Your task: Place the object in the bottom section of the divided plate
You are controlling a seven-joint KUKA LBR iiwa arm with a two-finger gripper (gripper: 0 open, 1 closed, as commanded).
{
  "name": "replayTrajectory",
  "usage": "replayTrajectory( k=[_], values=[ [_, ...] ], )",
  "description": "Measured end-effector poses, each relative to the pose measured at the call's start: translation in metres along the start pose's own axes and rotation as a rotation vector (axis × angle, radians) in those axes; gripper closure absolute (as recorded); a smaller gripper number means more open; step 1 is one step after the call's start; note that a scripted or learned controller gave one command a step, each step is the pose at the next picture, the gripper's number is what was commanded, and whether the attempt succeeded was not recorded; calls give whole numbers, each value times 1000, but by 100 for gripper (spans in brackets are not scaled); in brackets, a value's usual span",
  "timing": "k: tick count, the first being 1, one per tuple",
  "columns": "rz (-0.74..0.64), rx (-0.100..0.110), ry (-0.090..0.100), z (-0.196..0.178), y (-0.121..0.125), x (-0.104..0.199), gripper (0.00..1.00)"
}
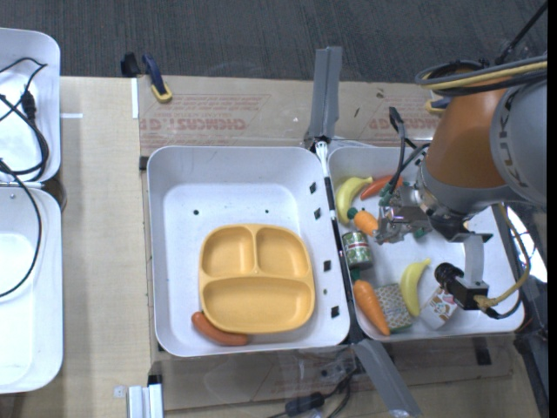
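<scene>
Resting on a cardboard-topped bench (pixel 218 111) over dark carpet (pixel 218 16), two bins; gripper (pixel 396 220) state impossible to tell.

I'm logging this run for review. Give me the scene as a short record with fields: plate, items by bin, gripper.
plate: yellow divided plate in the left bin, all three sections bare
left bin, other item: sausage against the plate's lower-left edge
right bin items: two bananas, carrot, small can, cup, sponge
gripper: gripper low over the right bin, near a small orange piece; finger state unclear
task status: nothing placed in the bottom section yet
</scene>
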State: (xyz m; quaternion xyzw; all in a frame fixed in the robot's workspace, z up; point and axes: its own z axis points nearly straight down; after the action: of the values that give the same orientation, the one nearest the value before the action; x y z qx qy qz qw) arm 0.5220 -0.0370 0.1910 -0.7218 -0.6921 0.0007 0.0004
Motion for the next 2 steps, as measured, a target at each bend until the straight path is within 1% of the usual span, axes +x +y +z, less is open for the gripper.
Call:
replayTrajectory(
  k=[1, 2],
  values=[
    [-10, 1, -1, -48, -47, 51, 100],
    [48, 4, -2, 1, -50, 115, 100]
  ],
)
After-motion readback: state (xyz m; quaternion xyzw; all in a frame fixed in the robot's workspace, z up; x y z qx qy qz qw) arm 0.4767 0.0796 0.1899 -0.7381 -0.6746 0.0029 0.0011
